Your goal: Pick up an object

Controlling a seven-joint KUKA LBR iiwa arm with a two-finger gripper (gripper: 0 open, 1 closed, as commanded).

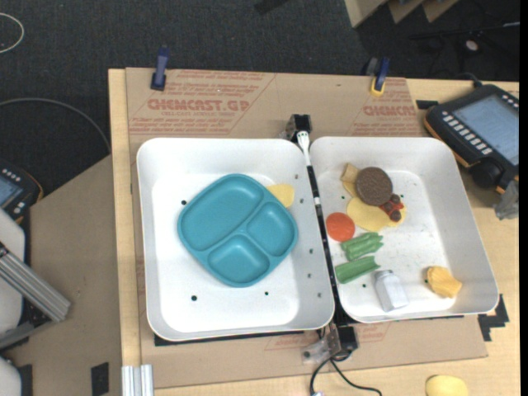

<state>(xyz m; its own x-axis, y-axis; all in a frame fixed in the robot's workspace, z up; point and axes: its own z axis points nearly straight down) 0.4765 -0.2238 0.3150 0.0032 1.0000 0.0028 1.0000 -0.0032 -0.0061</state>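
Pick not started: every object sits in its bin

Right bin [462, 180] holds a brown disc [374, 185], orange ball [340, 226], two green pieces [360, 256], grey cylinder [389, 290] and yellow lump [444, 282]; left bin [157, 221] holds a teal divided plate [237, 229]. End effector state: cannot tell. Choosing, approach, grasp and lift all remain

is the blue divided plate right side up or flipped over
Right side up: the blue divided plate lies flat in the left bin, its three compartments facing up as hollows.
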